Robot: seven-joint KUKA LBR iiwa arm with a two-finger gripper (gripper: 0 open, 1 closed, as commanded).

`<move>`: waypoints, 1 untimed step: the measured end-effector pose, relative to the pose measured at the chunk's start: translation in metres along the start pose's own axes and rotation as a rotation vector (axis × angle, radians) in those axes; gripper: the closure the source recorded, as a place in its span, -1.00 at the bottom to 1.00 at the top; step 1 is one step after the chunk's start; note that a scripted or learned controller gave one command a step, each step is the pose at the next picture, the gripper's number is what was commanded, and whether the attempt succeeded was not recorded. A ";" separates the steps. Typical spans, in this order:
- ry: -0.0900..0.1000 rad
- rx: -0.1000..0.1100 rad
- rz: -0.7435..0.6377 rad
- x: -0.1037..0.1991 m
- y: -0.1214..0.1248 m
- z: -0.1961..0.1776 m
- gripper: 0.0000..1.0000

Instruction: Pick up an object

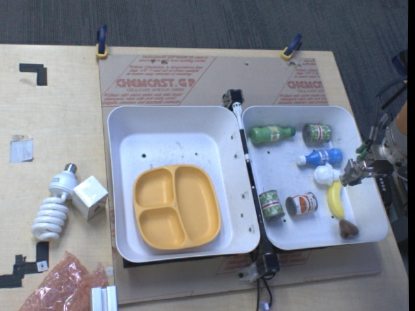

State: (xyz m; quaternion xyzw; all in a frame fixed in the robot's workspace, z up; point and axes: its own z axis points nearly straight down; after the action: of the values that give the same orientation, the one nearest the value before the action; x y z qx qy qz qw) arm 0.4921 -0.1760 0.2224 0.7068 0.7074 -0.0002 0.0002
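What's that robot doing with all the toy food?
The robot's tool sits at the right edge of the right bin, close to a banana and a small white bottle. Nothing is lifted yet. That bin also has a green bottle, a blue bottle and some cans. The left bin has a yellow divided plate.

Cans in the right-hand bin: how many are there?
3. One green-labelled can lies near the far wall, another green can sits near the divider, and a red-labelled can lies just right of it. None seems hidden.
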 end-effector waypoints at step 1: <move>0.000 0.000 0.002 -0.018 0.013 0.130 -1.00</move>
State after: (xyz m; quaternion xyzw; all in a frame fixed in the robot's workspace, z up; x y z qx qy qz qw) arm 0.5049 -0.1938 0.0923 0.7076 0.7067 0.0000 0.0002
